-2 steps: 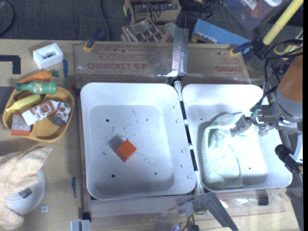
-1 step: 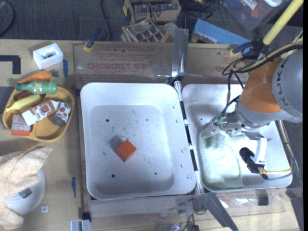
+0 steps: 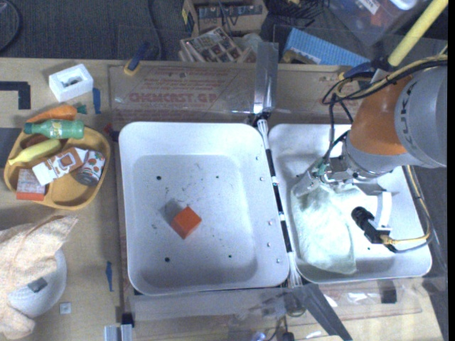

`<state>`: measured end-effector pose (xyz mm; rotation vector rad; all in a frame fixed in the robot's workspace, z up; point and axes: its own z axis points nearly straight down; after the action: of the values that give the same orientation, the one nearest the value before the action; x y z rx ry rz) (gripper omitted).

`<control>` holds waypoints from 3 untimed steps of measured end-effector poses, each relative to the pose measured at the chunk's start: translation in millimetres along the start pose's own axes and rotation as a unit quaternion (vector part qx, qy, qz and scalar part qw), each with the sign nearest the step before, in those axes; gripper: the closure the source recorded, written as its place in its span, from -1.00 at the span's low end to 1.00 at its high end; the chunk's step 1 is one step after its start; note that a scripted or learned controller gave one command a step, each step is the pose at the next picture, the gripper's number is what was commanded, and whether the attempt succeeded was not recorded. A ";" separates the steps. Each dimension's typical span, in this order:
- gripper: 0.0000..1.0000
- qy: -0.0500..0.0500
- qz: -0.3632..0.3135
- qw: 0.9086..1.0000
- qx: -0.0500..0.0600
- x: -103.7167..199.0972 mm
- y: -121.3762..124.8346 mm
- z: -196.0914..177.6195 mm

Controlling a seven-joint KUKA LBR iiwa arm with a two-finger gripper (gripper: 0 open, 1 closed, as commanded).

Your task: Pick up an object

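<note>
An orange block point(image 3: 187, 222) lies in the left bin point(image 3: 142, 148), a little left of its middle and turned at an angle. In the right bin point(image 3: 419, 261) a crumpled white cloth point(image 3: 323, 229) covers the near left part of the floor. My gripper point(image 3: 318, 178) is low over the right bin, right at the cloth's far edge, with the grey arm and its orange band reaching in from the right above it. Whether it touches the cloth is unclear.
Left of the bins stands a yellow bowl point(image 3: 71, 194) with toy food and small packets. A white box point(image 3: 71, 82) sits behind it. A pale towel point(image 3: 28, 251) lies at the near left corner of the bench.
</note>
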<state>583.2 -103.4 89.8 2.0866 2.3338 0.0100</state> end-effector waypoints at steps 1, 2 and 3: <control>1.00 -0.001 0.002 1.000 -0.003 -1.7 1.3 -11.4; 1.00 0.000 0.088 0.996 0.000 -54.3 -1.1 0.0; 1.00 0.001 -0.062 0.998 0.004 -51.4 19.1 -104.8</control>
<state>606.6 -152.1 195.0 1.9412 2.4637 0.0008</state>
